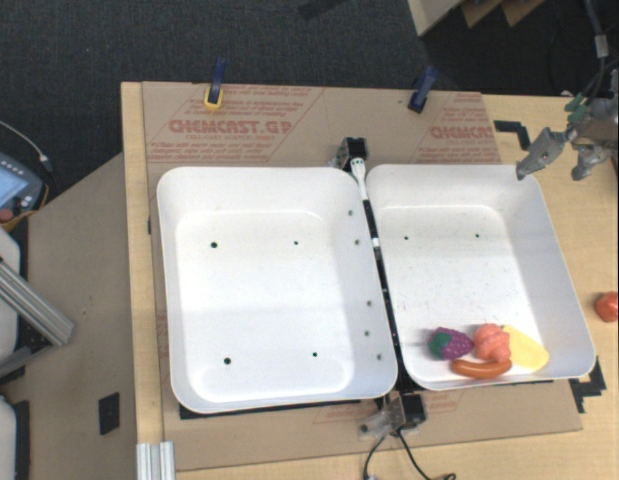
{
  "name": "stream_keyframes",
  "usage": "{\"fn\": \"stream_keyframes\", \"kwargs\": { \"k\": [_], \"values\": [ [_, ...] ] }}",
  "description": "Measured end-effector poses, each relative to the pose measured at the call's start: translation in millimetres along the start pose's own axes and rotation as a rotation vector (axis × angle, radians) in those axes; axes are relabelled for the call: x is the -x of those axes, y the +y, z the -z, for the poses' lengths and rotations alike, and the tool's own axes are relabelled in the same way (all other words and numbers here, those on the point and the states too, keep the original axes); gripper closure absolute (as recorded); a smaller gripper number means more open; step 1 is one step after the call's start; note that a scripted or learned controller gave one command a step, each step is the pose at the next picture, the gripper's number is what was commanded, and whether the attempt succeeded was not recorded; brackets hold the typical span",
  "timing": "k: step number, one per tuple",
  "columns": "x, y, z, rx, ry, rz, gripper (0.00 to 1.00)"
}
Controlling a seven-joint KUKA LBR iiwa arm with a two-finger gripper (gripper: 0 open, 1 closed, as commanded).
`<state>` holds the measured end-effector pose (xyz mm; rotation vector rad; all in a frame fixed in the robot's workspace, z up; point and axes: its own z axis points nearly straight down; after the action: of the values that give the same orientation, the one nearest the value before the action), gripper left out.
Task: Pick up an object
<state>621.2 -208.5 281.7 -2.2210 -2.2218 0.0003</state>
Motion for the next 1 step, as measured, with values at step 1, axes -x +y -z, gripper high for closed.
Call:
{"fn": "stream_keyframes", "kwargs": {
  "k": [1],
  "values": [
    [16.1, -51.6, -47.3, -0.006, 0.002, -0.003, 0.00]
  ]
}}
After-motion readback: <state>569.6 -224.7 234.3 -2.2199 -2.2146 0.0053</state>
